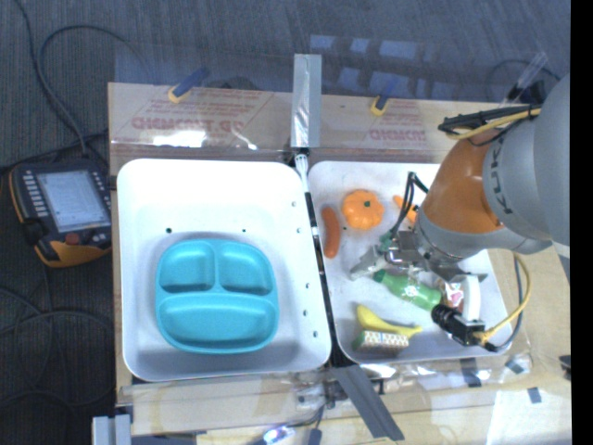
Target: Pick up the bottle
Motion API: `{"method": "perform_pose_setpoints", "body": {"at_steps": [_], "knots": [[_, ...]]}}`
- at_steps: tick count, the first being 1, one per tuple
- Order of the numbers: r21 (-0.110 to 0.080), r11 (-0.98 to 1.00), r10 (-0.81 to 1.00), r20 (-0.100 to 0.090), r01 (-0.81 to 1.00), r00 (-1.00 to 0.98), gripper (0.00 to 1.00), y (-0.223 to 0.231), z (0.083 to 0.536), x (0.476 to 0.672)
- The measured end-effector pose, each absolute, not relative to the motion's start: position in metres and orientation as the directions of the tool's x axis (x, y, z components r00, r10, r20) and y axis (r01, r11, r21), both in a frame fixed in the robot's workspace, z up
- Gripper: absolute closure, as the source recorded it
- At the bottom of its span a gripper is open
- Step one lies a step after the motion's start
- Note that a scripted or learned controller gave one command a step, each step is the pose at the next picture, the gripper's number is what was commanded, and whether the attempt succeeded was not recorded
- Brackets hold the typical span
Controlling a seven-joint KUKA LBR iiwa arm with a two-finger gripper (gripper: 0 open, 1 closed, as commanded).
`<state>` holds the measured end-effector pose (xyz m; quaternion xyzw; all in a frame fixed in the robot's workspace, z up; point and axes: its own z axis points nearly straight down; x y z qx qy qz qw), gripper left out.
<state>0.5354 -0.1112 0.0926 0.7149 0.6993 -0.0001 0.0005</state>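
The bottle point(414, 292) is green with a white and red end, and it lies on its side in the right bin point(345, 341), near the middle. My gripper point(380, 258) hangs low in that bin, just up and to the left of the bottle's green end. Its metal tip points left toward the carrot. From this slanted view I cannot say whether the gripper touches the bottle. The wrist and orange band point(459, 197) cover the bin's upper right part.
Also in the right bin are an orange pumpkin toy point(362, 209), a carrot point(330, 231) along the left wall, a banana point(382, 321) and a small dark packet point(384, 340) by the front wall. In the left bin point(148, 193) sits a blue divided plate point(217, 292).
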Motion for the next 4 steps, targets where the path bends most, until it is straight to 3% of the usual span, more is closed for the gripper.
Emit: {"method": "perform_pose_setpoints", "body": {"at_steps": [1, 2, 3, 4], "knots": [[-0.001, 0.004, 1.000, -0.002, 1.000, -0.004, 0.00, -0.146, 0.181, 0.584], [0.003, 0.059, 0.998, 0.000, 0.998, -0.059, 0.00, -0.144, 0.092, 0.514], [0.013, 0.012, 1.000, -0.006, 1.000, -0.012, 0.00, -0.119, 0.091, 0.522], [0.013, 0.014, 1.000, -0.001, 1.000, -0.014, 1.00, -0.117, 0.100, 0.523]]}}
